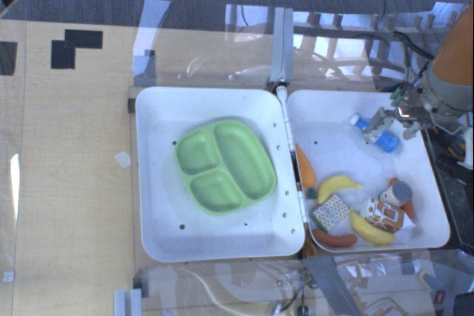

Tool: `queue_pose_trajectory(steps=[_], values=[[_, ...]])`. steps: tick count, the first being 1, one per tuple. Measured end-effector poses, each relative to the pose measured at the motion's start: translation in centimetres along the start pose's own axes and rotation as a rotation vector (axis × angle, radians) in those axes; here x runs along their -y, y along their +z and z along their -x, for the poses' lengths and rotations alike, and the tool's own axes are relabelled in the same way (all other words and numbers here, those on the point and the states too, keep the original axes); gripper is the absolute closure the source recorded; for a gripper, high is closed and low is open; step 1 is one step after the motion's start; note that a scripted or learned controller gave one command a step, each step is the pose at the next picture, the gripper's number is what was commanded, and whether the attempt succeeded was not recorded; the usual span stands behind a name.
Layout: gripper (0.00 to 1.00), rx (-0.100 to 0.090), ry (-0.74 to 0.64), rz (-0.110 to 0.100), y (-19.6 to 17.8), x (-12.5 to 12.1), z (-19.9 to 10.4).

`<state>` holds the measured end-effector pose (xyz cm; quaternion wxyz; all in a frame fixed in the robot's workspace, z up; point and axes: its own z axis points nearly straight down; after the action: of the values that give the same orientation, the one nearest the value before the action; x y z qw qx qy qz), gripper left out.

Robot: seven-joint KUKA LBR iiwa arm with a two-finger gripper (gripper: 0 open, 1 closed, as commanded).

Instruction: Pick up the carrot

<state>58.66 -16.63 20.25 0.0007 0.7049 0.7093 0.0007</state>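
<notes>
You have two white bins side by side on the bench. The left bin (pixel 159 226) holds a green divided plate (pixel 224 166); the right bin (pixel 433 233) holds everything else, and that is where your task sits.

Judging from how things lie, the pick has not begun. The arm (pixel 453 59) enters at the upper right, and its gripper (pixel 392 122) hangs over the far corner of the right bin, beside a small blue object (pixel 379 135). You can see its fingers spread apart with nothing between them. All that remains is the whole job: cross to the carrot, descend, close, lift.

The carrot (pixel 305 169) lies against the left wall of the right bin, just beside the divider between the bins, well apart from the gripper. It looks slim, orange and tapered, lying roughly along that wall. Its nearer end sits close to a yellow banana (pixel 338 186), with a checkered packet (pixel 330 213) just below that. A second banana (pixel 372 230), a red sausage-like piece (pixel 333 238) and a small carton (pixel 384 214) crowd the near end. The wall may leave your fingers little room on one side.
</notes>
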Motion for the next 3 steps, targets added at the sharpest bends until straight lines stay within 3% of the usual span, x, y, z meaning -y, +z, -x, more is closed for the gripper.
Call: queue_pose_trajectory(steps=[1, 2, 3], values=[[0.0, 0.0, 0.222, -0.002, 8.3, 3.2, -1.4], [0.0, 0.0, 0.541, 0.01, 11.4, 4.5, -6.0], [0.0, -0.004, 0.602, 0.011, 11.4, 5.3, -2.2]])
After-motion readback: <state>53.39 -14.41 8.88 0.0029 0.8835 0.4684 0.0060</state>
